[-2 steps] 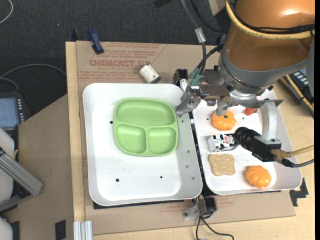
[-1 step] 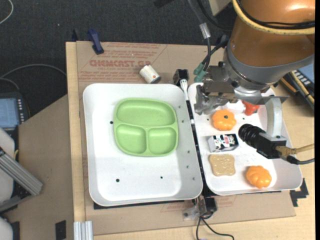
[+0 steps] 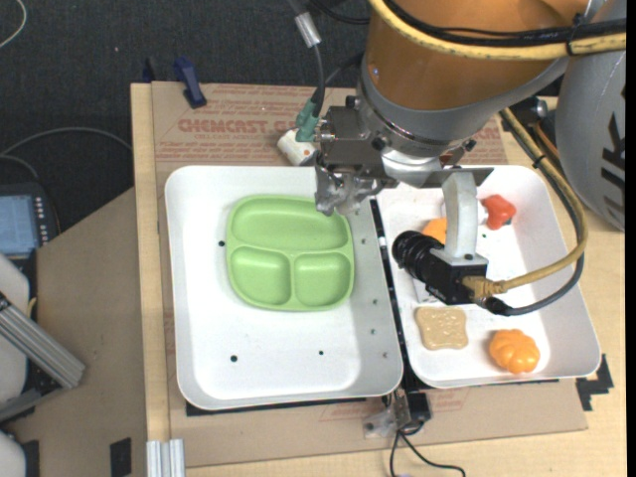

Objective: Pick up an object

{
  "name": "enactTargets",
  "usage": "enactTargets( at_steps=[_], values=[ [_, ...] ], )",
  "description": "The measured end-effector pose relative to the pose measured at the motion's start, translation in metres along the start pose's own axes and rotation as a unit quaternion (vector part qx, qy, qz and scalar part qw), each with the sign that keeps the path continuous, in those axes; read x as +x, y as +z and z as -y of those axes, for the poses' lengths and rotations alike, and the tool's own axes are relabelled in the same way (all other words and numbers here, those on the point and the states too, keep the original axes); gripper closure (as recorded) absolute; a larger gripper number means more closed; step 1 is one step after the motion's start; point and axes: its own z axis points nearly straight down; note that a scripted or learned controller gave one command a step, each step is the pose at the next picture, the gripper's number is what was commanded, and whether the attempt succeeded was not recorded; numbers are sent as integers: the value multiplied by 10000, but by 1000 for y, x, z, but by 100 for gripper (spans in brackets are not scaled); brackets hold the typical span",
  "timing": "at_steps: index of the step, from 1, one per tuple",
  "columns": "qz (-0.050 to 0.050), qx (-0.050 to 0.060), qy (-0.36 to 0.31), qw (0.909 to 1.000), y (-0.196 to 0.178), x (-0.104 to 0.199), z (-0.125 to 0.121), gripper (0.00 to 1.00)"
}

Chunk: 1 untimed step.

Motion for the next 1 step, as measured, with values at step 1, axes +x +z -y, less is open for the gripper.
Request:
enactTargets(
  at_steps=[1],
  values=[
    [26,35,81,10000,2,-59,0,100]
  ],
)
